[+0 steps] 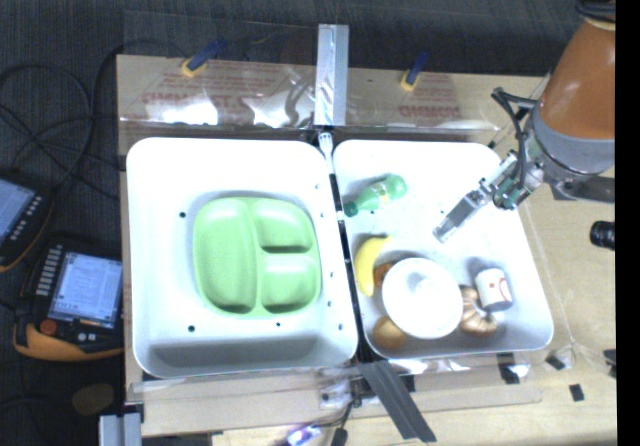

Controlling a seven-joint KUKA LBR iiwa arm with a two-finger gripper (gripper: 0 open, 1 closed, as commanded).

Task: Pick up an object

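So the overhead camera looks down at a slant on two shallow white bins sitting side by side on the bench; the left bin holds a green divided plate lying flat about in the middle, with one long compartment on its left side and two smaller ones on its right; the right bin is where all the small stuff is.

The arm comes in from the right, orange band up top, grey wrist below it; the gripper hangs over the upper-right part of the right bin, pointing down and to the left; it's over bare white bin floor, with nothing between the fingers as far as I can see; honestly can't tell if the jaws are apart or together, they blur into one thin grey shape at this angle.

As for things to grab: a green bottle lies on its side near the upper-left corner of the right bin, close to the divider; below it a banana lies along the left wall; just right of the banana sits a white bowl, touching or overlapping it; a small white can with red markings sits right of the bowl; some brown bits peek out around the bowl's lower edge, can't say what they are; all of these are well apart from the gripper except the bowl, which is near but below it.
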